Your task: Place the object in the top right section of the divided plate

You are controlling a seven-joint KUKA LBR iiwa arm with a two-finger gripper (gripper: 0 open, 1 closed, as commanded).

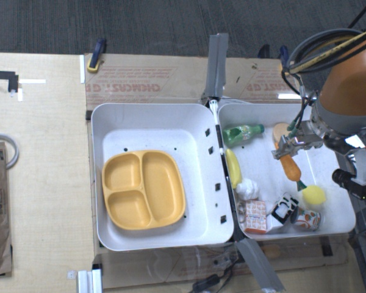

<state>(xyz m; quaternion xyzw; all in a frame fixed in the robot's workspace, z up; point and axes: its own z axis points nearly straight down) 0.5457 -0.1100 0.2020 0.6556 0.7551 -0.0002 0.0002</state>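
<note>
A yellow divided plate lies in the left bin; it has two small sections on its left and one long section on its right. My gripper hangs over the right bin, right at the upper end of an orange carrot with a green tip. The carrot lies slanted on the bin floor, and whether the gripper has hold of it is hidden from above. The grey arm with its orange band reaches in from the right.
Around the carrot in the right bin lie a green bottle, a banana, a lemon, a white crumpled item, a small carton, a can and a tan round item. A grey divider separates the bins.
</note>
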